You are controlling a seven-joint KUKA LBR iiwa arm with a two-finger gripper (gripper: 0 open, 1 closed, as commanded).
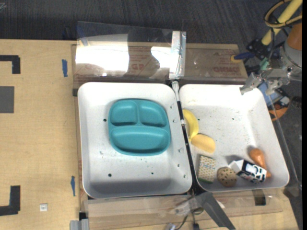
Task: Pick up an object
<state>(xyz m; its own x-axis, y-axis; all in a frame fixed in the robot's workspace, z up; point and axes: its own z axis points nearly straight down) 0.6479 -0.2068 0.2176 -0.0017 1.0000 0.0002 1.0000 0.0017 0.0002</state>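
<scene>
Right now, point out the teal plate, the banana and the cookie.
teal plate (pixel 139 127): camera view, on its centre ridge.
banana (pixel 191 122): camera view, mid-body.
cookie (pixel 227 176): camera view, centre of its top.

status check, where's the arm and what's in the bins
End effector at the right bin's far right corner, nothing seen in it. Banana, carrot, cookie along that bin's left and near sides. Teal divided plate in left bin.
</scene>
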